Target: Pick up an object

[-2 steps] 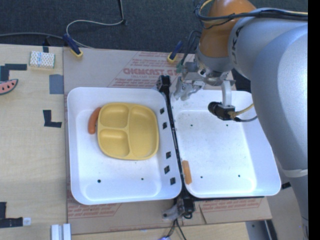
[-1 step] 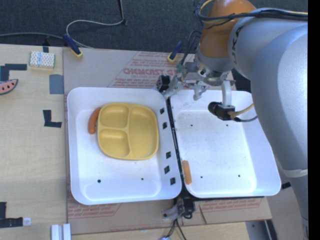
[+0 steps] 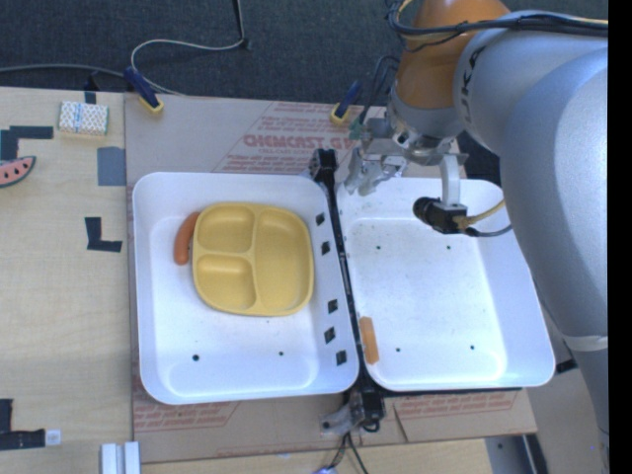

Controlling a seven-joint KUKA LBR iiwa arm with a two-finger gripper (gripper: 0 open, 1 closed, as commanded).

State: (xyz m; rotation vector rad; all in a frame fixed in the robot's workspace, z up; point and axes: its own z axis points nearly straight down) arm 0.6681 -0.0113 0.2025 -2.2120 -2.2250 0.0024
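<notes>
In the left bin [image 3: 158,363] lies a yellow divided plate [image 3: 253,258]. An orange sausage-shaped piece [image 3: 183,239] rests against the plate's left edge. A small orange piece [image 3: 368,339] lies in the right bin [image 3: 494,363], at its near left side by the divider. My gripper [image 3: 367,176] hangs over the far left corner of the right bin, close to the divider and well away from both orange pieces. Nothing is seen in it.
The grey arm fills the right side and overhangs the right bin's far right. A black connector with a yellow cable [image 3: 441,213] hangs beside the gripper. On the bench at far left lie a sponge [image 3: 83,118] and a watermelon-slice toy [image 3: 15,171]. Cables run along the back.
</notes>
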